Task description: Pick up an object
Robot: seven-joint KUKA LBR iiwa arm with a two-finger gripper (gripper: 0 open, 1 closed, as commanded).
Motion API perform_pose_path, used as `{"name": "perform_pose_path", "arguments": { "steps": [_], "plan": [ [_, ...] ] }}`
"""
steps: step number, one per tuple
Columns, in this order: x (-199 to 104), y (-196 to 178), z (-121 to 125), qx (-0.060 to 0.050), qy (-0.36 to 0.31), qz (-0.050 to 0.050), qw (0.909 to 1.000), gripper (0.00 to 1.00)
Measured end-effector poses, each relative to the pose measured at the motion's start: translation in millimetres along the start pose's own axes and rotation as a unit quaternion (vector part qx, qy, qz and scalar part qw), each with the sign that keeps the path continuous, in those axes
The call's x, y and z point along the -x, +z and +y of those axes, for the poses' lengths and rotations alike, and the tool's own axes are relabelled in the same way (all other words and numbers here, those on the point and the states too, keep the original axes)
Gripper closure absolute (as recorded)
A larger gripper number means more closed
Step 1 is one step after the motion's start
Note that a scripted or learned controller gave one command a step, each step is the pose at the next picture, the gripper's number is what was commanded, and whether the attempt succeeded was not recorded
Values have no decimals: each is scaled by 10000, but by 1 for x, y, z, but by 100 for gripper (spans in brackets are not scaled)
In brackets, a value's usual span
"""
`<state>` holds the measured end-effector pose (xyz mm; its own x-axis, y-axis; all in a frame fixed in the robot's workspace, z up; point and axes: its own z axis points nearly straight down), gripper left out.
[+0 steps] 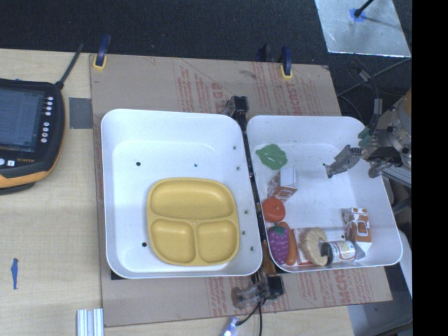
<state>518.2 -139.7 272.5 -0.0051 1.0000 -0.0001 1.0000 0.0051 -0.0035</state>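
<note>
Right now, camera view: my pincer (336, 166) hangs over the R bin (318, 126), upper-right part, reaching in from the R edge. Fingers point left & a bit down; nothing between them that I can make out, but can't tell if they're apart or together, too small & dark.

Stuff rel. to the pincer, all in the same bin: green leaf-like piece (271, 156) well to its left. Small white carton (285, 181) down-left of it, near. Orange-red round item (274, 210) further down-left, by the bin's L wall. Purple grapes (278, 243) at the bottom-left corner, bagel-like ring (312, 245) just beside them. Dark can w/ label (341, 250) touching the ring, almost straight below me. Small brown & white box (358, 224) below-right, near the R wall.

L bin (168, 121), well apart from the pincer: yellow divided tray (193, 220) lying flat in it. Orange-edged tablet (24, 133) sits on the bench far left.
</note>
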Motion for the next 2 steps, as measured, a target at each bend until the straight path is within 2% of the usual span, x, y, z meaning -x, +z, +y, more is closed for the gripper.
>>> {"name": "perform_pose_path", "arguments": {
  "steps": [1, 2],
  "plan": [
    [-34, 91, 79, -7, -5, -8, 10000, 0],
    [-44, 159, 79, -10, -2, -7, 10000, 0]
  ]
}}
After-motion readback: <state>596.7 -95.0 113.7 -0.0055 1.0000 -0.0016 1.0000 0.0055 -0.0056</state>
